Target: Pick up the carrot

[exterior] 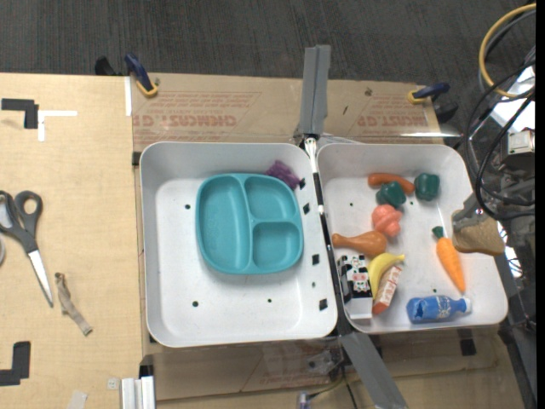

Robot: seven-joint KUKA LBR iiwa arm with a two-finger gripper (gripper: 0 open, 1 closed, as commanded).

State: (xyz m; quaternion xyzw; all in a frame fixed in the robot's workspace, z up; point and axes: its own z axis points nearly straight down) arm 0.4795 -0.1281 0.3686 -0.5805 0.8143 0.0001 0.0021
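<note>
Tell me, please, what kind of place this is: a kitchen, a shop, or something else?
Most likely a robotics lab bench, not a kitchen. Two white bins are clamped onto cardboard; the right one holds toy food such as a carrot, and loose cables hang at the right. Scissors lie on the bench.

Red printed lettering ran across the cardboard sheet (221,113) behind the two bins, appearing upside down and mirrored, so it could not be read with certainty. A similar red line stood on the cardboard (392,118) behind the right bin. Labels on the small packages were too small to read.
</note>
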